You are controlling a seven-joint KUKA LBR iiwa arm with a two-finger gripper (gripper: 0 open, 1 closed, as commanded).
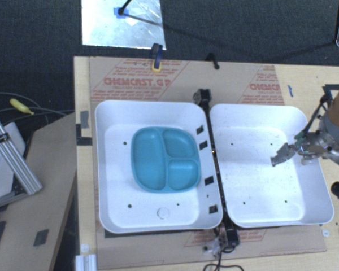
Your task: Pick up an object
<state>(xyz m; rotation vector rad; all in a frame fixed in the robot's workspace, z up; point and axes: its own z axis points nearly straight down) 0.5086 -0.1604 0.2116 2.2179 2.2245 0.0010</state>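
Hovering over the right bin (305, 123), the pincer (279, 158) sits at the end of the arm (333, 131) that reaches in from the right edge; at this size I cannot tell whether it is apart or together, and nothing is seen held in it. It points toward the middle of the right bin's floor, where only white surface with small dark specks lies beneath it. The one clear candidate for the task is the blue divided plate (165, 158), lying flat in the middle of the left bin (110, 151), well apart from the pincer and across the ridge where the two bins meet. A faint small round thing (163, 212) lies near the left bin's front wall; too small to name. Judgement: to do this step well the arm should cross the ridge with clearance, then come down on the plate's raised rim or on one of its inner dividers, since a flat shallow plate offers little else to pinch. Taking the near right-hand rim looks the shortest route. Risk: the plate sliding on the smooth bin floor as contact is made. Both bins rest on the counter (135, 78).
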